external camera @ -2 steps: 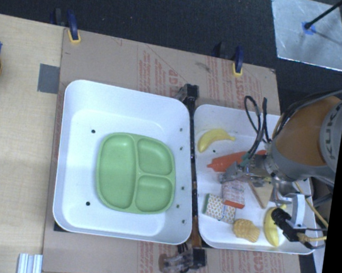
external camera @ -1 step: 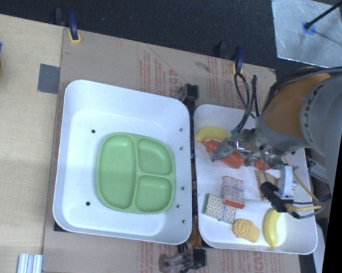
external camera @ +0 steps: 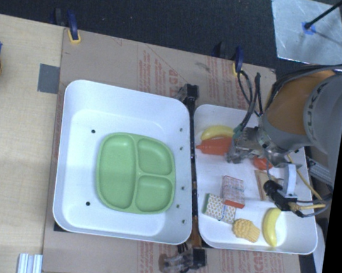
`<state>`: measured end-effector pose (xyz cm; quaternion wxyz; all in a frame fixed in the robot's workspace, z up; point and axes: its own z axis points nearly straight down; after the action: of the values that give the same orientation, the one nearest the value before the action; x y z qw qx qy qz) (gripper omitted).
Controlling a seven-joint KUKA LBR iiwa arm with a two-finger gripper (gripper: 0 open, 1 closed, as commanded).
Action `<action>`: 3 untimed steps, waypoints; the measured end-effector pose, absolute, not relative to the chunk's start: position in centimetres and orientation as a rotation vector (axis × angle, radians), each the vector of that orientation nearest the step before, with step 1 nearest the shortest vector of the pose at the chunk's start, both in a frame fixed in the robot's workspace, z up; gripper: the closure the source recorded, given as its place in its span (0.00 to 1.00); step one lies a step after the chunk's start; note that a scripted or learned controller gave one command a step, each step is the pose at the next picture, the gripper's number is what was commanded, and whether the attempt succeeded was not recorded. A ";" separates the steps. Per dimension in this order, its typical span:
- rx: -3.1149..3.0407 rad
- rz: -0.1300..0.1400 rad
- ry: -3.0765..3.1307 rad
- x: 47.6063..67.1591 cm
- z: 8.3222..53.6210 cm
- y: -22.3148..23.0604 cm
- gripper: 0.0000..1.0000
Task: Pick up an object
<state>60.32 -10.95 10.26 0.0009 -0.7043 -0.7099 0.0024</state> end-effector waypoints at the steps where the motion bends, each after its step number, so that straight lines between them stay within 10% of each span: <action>1: -2.211 0.008 -2.229 60.3 10.3 -11.0 0.00; 2: -2.220 0.002 -2.224 65.6 16.2 -20.9 0.00; 3: -2.215 0.005 -2.225 56.1 9.2 -20.2 0.00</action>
<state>56.09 -20.21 9.17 0.0008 -0.7055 -0.7087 0.0015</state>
